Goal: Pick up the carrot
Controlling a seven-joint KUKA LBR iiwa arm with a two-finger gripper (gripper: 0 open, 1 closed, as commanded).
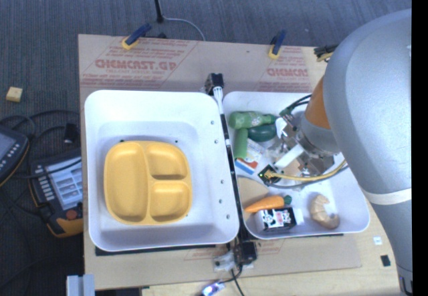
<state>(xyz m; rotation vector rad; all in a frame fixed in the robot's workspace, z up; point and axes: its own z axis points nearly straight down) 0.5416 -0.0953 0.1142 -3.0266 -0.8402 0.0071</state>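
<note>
The carrot (264,204) is orange with a green stub at its right end. It lies on its side near the front of the right bin (358,221). My gripper (286,146) hangs over the middle of that bin, behind the carrot and a little to its right, apart from it. The grey wrist and arm hide much of the gripper from above.
Just in front of the carrot lies a black packet with a white label (277,219), and a tan bread-like piece (323,211) sits to its right. Green bottle-like items (254,121) and a flat white wrapper (246,164) occupy the back left. The left bin (100,114) holds a yellow divided plate (147,181).
</note>
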